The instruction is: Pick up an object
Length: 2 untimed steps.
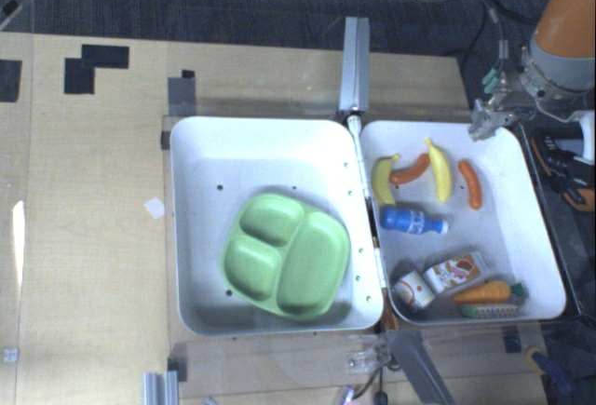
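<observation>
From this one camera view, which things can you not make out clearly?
- Hand: small and blurred at the right bin's top edge; finger state unreadable.
- Arm: cut off by the frame's right edge.
- Carton: print too small to read.
- Dark item under the carrot: half hidden by it and the bin's rim.

Green tray point(287, 254) in left bin point(196, 208) (right bin point(535, 236) crowded).

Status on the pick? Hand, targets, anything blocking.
Hand above the right white bin's upper right corner, carrying nothing. Yellow toy bananas, blue plastic bottle, orange toy carrot all lying in that bin. Nothing in the way.
</observation>
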Motion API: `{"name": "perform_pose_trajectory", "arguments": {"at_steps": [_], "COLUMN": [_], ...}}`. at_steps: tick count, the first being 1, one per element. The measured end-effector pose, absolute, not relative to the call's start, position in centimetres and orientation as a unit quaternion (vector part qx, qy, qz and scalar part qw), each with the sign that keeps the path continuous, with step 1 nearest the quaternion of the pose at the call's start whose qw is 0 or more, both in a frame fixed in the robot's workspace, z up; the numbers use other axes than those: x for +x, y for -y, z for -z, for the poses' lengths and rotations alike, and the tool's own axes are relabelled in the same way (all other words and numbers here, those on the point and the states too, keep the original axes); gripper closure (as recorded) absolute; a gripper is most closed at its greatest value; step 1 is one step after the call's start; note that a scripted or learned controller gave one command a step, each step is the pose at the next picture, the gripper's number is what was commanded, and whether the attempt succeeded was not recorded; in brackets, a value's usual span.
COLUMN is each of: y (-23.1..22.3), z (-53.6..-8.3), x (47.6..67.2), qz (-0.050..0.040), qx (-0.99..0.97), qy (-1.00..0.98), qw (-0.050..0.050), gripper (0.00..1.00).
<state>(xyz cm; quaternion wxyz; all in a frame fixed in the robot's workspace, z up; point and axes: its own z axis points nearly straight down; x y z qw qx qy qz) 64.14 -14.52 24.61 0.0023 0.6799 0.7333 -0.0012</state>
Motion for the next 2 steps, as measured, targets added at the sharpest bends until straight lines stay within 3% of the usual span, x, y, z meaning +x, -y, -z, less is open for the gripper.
{"name": "perform_pose_trajectory", "arguments": {"at_steps": [2], "y": [14.29], "z": [-26.22], "x": [64.61], "qz": [0.0023], "qx": [0.673], "qy": [-0.739], "qw": [0.004], "gripper": [1.0]}}
